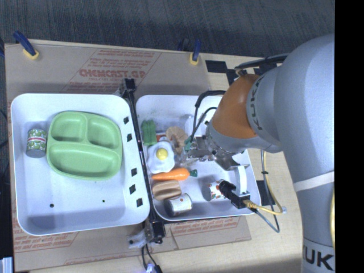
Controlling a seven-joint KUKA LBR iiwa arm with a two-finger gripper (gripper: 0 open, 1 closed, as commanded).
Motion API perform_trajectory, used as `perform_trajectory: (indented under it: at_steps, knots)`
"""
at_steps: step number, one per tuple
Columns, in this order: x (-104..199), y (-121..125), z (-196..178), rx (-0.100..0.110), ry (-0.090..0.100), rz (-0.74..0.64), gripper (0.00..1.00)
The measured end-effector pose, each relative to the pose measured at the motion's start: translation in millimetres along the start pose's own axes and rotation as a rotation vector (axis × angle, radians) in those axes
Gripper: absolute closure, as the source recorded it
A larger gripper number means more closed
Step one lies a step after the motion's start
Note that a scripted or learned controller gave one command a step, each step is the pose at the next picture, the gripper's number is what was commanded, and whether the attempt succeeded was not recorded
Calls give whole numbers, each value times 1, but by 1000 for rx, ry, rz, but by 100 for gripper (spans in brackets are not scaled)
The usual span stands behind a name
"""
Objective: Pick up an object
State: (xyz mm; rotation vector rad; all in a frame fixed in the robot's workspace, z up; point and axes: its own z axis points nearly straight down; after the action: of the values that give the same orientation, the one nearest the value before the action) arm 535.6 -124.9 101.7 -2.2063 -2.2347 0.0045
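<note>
My gripper (191, 150) reaches into the right bin (196, 212) from the right, low over its middle. Around it lie toy foods: a fried egg (161, 156), an orange carrot (172, 175), a hot dog bun (166, 189), a tan bread piece (176, 135) and a green piece (148, 132). A small can (178, 204) lies at the bin's front, and another small can (214, 191) sits under the wrist. The gripper's tip is just right of the egg and above the carrot.
The left bin (34, 215) holds a green divided plate (85, 144) and a small green-labelled can (36, 141) at its left wall. Black clips (131, 131) line the divider between the bins. Cables trail from the arm over the right bin's front right corner.
</note>
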Motion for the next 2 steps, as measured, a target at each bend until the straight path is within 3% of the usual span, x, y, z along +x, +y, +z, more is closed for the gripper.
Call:
perform_trajectory:
  at_steps: [1, 2]
  knots:
    - [48, -33, -90, -3, 2, 6, 100]
    - [-17, -54, -104, -5, -1, 8, 100]
